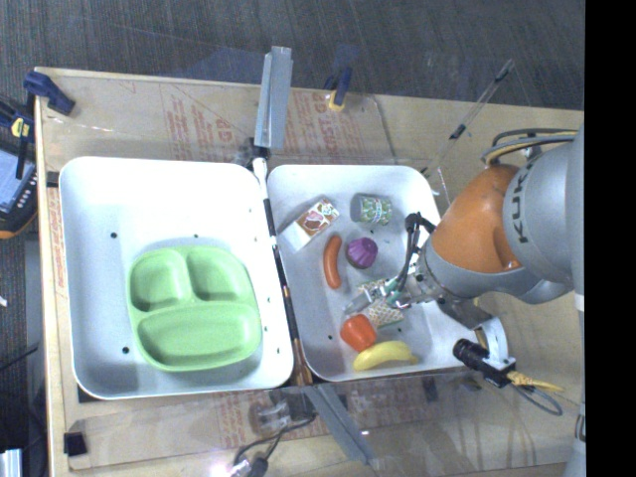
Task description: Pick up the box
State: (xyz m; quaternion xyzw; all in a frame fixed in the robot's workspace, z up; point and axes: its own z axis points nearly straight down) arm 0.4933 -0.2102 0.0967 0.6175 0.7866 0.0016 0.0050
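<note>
Arm (517, 232), grey with an orange band, stands highest over the bench and so nearest the camera; it enters from the right and bends down into the right bin (298, 341). Gripper (383, 296) sits low in that bin, over a small patterned item whose kind cannot be made out, just above the tomato (358, 332). Whether the fingers are apart or together cannot be told, since wrist and cabling mask them.

Box (317, 219), a small carton with a red-and-white printed face, lies tilted in the upper left part of the right bin, near the wall shared with the left bin. It is well apart from the gripper and nothing touches it.

Other contents of the right bin: a can (373, 209) to the right of the box; a sausage (332, 261) below the box, lying roughly upright in the view; a purple onion (362, 252) just beside the sausage; a banana (384, 356) along the lower wall, touching or nearly touching the tomato.

Left bin (89, 227) bears a green tray (195, 309) with three compartments, set toward its lower middle.
</note>
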